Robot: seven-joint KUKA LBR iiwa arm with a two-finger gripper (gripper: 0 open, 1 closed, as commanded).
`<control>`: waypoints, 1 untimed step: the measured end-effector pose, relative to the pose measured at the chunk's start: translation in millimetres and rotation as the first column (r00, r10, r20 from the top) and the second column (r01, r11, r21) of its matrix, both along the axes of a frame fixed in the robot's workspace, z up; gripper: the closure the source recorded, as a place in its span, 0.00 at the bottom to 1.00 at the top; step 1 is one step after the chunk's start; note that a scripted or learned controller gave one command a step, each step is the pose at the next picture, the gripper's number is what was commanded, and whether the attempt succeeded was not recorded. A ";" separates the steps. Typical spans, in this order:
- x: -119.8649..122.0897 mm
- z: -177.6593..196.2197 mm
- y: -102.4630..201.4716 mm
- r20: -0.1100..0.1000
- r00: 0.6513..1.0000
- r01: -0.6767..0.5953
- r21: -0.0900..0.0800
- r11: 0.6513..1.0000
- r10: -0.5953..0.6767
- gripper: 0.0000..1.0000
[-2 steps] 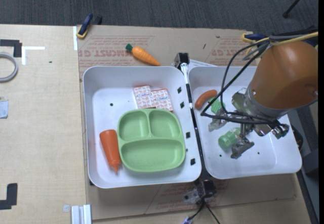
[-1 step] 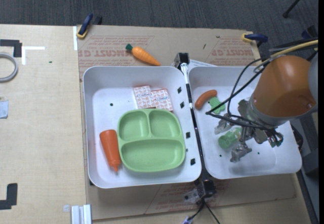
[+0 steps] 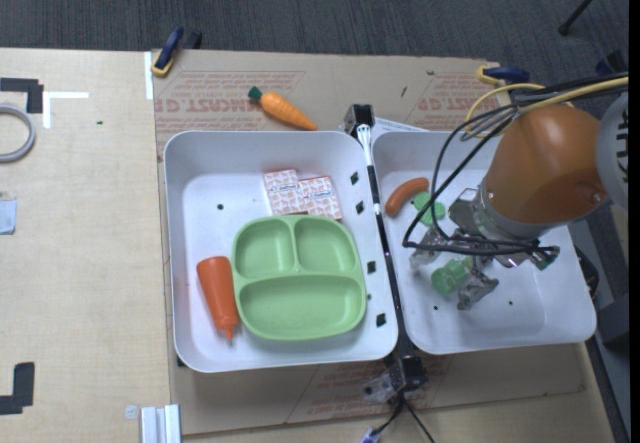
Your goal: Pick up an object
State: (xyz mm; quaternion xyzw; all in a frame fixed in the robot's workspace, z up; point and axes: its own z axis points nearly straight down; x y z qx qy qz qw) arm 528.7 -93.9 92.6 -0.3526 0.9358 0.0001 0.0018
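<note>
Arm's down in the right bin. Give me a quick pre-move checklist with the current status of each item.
1. Gripper over the right bin: ok.
2. Target near the gripper: ok, a green object lies just beside it.
3. Object seen between the jaws: cannot tell, the wrist and cables hide them.
4. Sausage apart from the gripper: ok, it lies at the bin's far corner.
5. Left bin contents undisturbed: ok, the green divided plate, orange bottle and packet sit inside.
6. Carrot outside both bins: ok.
</note>
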 end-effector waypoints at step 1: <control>-38.3 0.0 -0.6 -0.002 0.999 -0.040 0.000 0.999 0.040 0.00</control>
